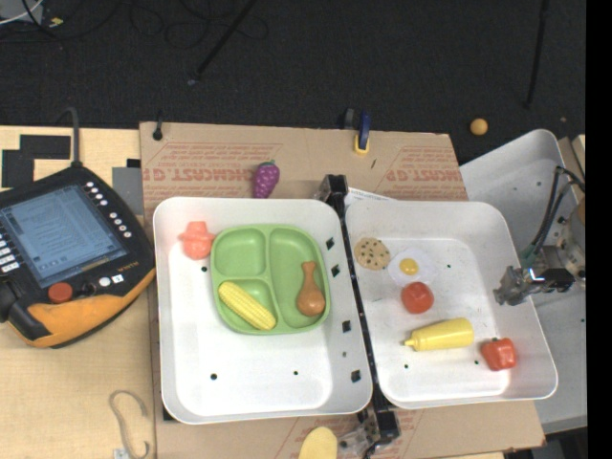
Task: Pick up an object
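The right bin (478, 390) holds a cookie (371, 252), a fried egg (409, 266), a red tomato (417, 297), a yellow mustard bottle (441, 335) lying on its side and a small red fruit (498, 354). In the left bin (249, 390) a green divided plate (244, 254) carries a corn cob (247, 305) and a chicken drumstick (309, 290). A pink toy (195, 240) lies beside that plate. My gripper (516, 287) hovers at the right bin's right rim, apart from all the objects, with nothing seen in it.
Purple grapes (266, 178) rest on the cardboard behind the left bin. A teach pendant (62, 247) sits on the bench at the left. A yellow lemon (318, 442) lies in front of the bins. A clamp (361, 134) grips the cardboard's back edge.
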Controlling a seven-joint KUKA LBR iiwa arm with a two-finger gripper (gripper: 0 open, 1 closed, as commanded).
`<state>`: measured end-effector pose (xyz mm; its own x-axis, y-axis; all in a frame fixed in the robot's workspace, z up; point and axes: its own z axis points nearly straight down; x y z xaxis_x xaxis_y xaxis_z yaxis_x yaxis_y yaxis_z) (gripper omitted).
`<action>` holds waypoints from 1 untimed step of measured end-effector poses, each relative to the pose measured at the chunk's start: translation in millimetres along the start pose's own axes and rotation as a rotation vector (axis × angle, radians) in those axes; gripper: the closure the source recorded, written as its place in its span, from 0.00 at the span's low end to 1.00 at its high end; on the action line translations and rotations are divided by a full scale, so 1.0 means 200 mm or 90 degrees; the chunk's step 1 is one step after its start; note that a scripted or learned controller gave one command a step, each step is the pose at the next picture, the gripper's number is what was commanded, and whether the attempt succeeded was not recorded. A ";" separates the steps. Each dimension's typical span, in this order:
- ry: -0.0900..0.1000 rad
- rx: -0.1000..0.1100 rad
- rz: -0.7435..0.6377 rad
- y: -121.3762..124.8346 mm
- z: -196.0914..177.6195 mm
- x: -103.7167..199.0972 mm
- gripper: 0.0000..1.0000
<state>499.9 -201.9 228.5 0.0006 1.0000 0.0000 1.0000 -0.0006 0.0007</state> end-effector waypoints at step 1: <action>0.002 0.002 -0.003 0.05 0.05 0.27 1.00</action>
<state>509.7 -148.4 217.7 -0.0035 1.0000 0.0028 1.0000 0.0036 -0.0028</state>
